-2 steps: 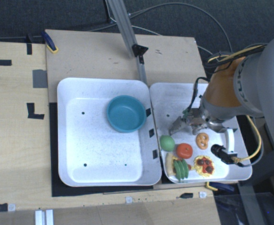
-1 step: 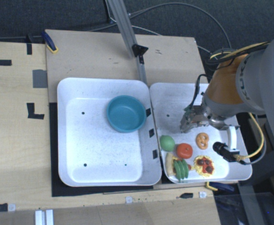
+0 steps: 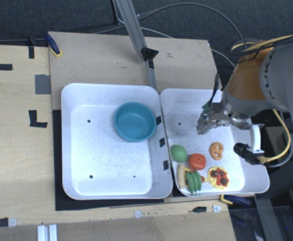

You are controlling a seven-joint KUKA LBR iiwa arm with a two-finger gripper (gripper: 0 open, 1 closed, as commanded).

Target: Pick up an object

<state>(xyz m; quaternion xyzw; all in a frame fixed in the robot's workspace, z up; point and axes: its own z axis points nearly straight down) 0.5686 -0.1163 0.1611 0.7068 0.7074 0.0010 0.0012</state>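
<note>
My gripper (image 3: 204, 126) hangs over the middle of the right bin (image 3: 181, 104), above bare white floor. Nothing shows between its tips. Below it, toward the bin's near side, lie a green ball (image 3: 178, 152), a red tomato (image 3: 197, 160), a small orange pretzel (image 3: 216, 150), a green ridged vegetable (image 3: 193, 180) beside a yellowish piece (image 3: 181, 173), and a red and yellow pizza-like piece (image 3: 218, 177). A blue bowl (image 3: 135, 121) sits upright in the left bin (image 3: 86, 149), near its far right corner.
A grey slanted pole (image 3: 131, 24) runs from the top down to the seam between the bins. Cables (image 3: 274, 154) loop at the right beside the arm. The bins rest on a tan board (image 3: 96, 59).
</note>
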